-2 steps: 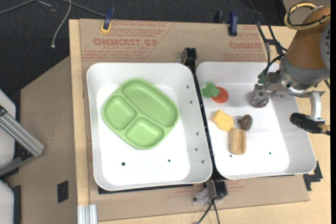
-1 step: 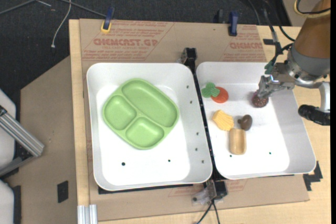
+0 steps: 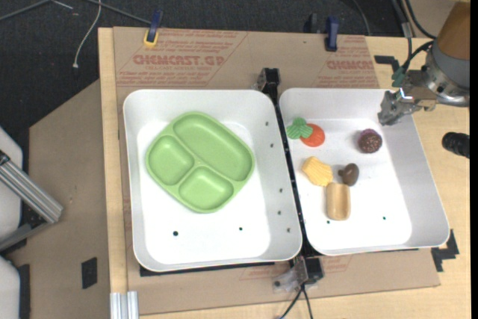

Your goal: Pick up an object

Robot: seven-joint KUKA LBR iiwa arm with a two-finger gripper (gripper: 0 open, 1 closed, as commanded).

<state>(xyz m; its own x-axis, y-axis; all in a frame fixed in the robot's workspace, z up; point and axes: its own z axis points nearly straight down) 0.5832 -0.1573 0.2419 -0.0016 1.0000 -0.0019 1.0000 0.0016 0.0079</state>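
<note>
The dark red ball [image 3: 369, 140] lay in the right bin [image 3: 418, 183], just below and left of the gripper [image 3: 391, 113], which hung over the bin's upper right corner; whether it was clenched or released could not be told. Farther left sat a tomato [image 3: 307, 132], corn [image 3: 317, 172], a brown lump [image 3: 349, 174] and a bread roll [image 3: 337, 202]. Well beyond, the left bin [image 3: 149, 235] held a green plate [image 3: 199, 160].

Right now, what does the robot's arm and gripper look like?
The arm enters at the right edge: an orange-tan band above a grey metallic wrist ring. The gripper is small, grey and silvery. Dark cables loop by the wrist.
</note>
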